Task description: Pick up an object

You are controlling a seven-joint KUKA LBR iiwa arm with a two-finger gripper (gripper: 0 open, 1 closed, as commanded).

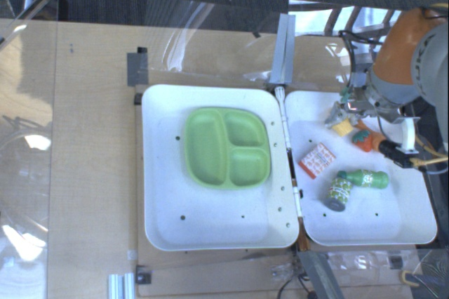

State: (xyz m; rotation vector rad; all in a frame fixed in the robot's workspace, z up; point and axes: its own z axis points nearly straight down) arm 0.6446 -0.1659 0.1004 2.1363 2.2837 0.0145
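My gripper (343, 112) is low in the right bin (414, 224), at its far side, right above a small yellow piece (342, 128). Just right of that piece lies an orange carrot-like toy (364, 141). A red and white packet (317, 158) sits nearer the bin's middle. A green bottle (366, 179) lies on its side, and a small patterned can (339, 192) rests against its left end. Nothing is visibly lifted off the bin floor.
The left bin (210, 220) holds a green divided plate (226, 148). A grey upright post (283, 52) stands behind the seam between the bins. The arm's orange band (396, 52) and grey wrist hang over the right bin's far right corner, with a black part (393, 152) beside the carrot.
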